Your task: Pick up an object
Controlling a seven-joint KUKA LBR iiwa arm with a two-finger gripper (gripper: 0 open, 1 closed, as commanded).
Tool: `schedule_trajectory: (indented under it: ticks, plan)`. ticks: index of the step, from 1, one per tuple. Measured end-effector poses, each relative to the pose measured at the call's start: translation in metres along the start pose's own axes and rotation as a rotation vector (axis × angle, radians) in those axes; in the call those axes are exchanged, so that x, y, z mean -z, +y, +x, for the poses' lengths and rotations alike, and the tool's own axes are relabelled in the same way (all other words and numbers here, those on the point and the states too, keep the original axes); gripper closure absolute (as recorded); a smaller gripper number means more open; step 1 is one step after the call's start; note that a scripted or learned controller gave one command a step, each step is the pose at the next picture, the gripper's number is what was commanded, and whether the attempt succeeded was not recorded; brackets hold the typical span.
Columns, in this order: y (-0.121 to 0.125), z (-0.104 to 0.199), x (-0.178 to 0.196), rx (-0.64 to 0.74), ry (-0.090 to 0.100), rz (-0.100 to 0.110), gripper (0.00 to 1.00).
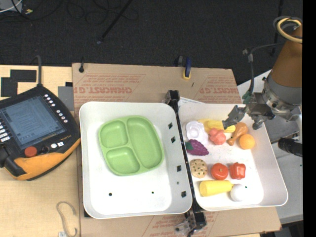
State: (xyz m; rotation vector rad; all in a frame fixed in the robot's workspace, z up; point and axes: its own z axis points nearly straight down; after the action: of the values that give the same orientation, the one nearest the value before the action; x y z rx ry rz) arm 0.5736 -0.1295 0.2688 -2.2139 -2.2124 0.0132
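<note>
White ball (238, 193) and yellow corn (215, 187) lie at near edge of right bin (276, 181); corn's long axis runs left-right. Chicken drumstick (238, 132) lies farther back, long axis diagonal, bone end pointing near-left, just beside orange (247, 141). Gripper (245, 116) hovers over bin's far edge, fingers spread wide, gripping nothing. Arm enters from right, orange band above wrist. Green tray (131, 144) sits in left bin (94, 191).

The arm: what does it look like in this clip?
The arm has an orange-brown band above a grey wrist section, with a yellowish ring near the top. A dark cable loops along its side. The gripper is dark grey metal.
</note>
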Motion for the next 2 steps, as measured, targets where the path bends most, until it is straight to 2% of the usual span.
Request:
schedule_trajectory:
  ticks: [1, 2]
  plan:
    - [0.002, 0.0, 0.006, 0.002, -0.002, -0.011, 0.0]
    - [-0.002, 0.003, -0.038, 0.002, -0.001, -0.007, 0.0]
